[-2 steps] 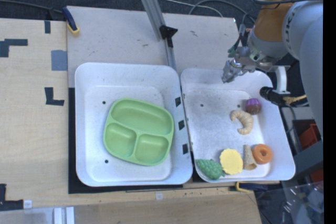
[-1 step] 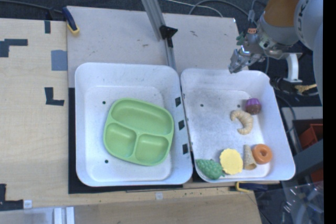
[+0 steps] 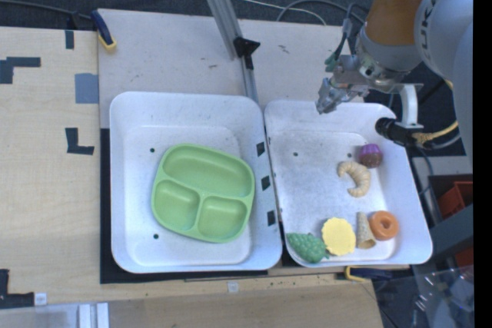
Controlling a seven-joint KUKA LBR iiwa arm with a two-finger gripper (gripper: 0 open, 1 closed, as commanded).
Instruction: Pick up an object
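Gripper [image 3: 329, 104] hovers over right bin's [image 3: 307, 165] far rim, grip state unclear | toy foods in that bin: croissant [image 3: 355, 177], purple piece [image 3: 370, 156], donut [image 3: 383, 225], yellow disc [image 3: 338, 236], broccoli [image 3: 307, 246] | green divided plate [image 3: 203, 193] fills left bin [image 3: 131, 165]

Below my fingers, in the near half of the bin, lie a purple piece [image 3: 370, 155], a curved croissant [image 3: 356, 178], an orange doughnut [image 3: 383, 225], a yellow disc [image 3: 338, 236] and green broccoli [image 3: 307, 246].
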